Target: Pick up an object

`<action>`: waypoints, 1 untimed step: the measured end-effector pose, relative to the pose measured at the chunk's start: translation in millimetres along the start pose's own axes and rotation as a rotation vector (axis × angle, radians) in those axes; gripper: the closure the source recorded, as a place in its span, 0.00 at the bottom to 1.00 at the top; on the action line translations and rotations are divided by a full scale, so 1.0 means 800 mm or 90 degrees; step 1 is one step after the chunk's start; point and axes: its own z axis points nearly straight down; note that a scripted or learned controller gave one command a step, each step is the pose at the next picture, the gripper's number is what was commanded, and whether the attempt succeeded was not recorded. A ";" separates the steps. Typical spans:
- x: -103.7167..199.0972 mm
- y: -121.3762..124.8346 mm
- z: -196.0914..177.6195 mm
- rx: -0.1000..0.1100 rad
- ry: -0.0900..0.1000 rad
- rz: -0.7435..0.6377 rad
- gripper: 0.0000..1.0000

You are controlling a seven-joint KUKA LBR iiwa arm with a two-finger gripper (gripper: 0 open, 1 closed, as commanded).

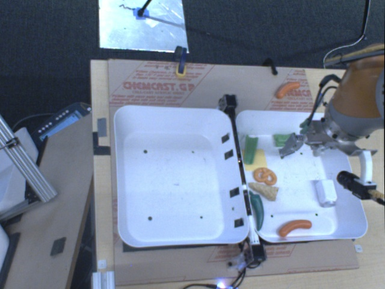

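The right white bin (349, 221) holds several small items. A green block (250, 149) lies on a yellow slab (259, 158) near the left wall. Below them sit an orange pretzel (264, 175), a beige wedge (265, 191) and a dark green pepper (257, 209). An orange sausage (295, 227) lies near the front wall and a white block (325, 192) sits to the right. My gripper (299, 144) hangs over the bin's back part, just right of a small green piece (280, 139). I see nothing held in it.
The left white bin (129, 116) stands beside the right one, with black clips (231, 155) along the shared wall. A second orange sausage (287, 90) lies outside on the cardboard behind the right bin. A black fitting (355, 184) juts over the right rim.
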 end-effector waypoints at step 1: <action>-0.017 0.026 0.143 0.003 0.000 0.001 0.00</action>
